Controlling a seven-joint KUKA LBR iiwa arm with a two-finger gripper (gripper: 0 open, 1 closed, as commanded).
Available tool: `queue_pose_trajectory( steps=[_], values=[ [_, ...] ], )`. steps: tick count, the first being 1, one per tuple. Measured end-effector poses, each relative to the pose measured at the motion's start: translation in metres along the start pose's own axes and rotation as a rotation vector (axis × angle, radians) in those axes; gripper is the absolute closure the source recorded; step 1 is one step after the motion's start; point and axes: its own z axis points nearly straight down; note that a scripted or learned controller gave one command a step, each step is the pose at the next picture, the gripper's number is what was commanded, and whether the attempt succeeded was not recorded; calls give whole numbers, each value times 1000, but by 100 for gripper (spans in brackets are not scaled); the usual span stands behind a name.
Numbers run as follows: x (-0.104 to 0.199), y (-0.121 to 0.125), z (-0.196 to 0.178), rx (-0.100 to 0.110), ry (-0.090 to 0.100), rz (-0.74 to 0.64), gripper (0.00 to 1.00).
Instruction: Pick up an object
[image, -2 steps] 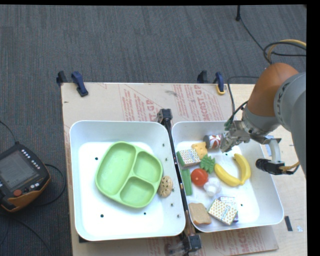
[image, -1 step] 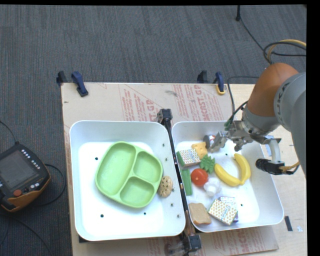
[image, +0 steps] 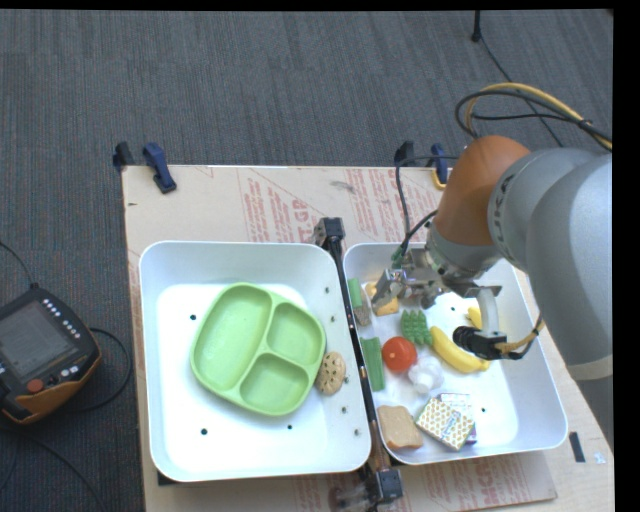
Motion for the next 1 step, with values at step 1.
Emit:
queue_pose_trajectory(
  steps=[1],
  values=[
    [0, 0, -7, 4, 1, 0, 100]
  ],
)
